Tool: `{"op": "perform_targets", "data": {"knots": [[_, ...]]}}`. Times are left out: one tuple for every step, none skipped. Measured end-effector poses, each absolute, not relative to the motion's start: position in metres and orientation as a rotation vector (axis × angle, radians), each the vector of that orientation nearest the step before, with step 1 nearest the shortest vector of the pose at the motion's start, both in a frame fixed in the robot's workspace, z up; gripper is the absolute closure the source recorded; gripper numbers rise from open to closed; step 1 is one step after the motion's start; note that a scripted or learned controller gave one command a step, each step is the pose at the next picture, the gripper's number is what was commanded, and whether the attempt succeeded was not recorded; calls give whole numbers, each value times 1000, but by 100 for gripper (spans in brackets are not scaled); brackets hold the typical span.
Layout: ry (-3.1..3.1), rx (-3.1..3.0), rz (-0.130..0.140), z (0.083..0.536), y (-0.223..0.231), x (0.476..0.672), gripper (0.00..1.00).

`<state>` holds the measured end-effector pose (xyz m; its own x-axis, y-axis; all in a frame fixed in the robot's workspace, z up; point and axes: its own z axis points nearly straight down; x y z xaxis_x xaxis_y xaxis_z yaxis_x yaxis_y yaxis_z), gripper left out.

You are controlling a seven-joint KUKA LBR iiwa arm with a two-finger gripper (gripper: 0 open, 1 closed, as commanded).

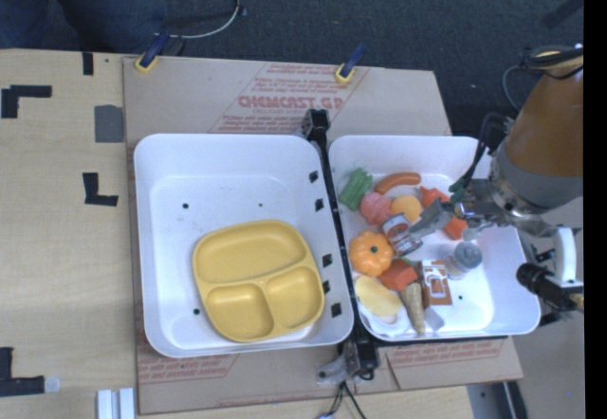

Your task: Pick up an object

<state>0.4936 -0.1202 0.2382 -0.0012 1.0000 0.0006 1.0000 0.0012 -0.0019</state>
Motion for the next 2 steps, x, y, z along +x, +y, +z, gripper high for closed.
{"op": "perform_targets", "data": {"knots": [[-2233,-2228,-21,109,-113,521,0],[-2232,-2218,-6,84,-95,614,0]]}}
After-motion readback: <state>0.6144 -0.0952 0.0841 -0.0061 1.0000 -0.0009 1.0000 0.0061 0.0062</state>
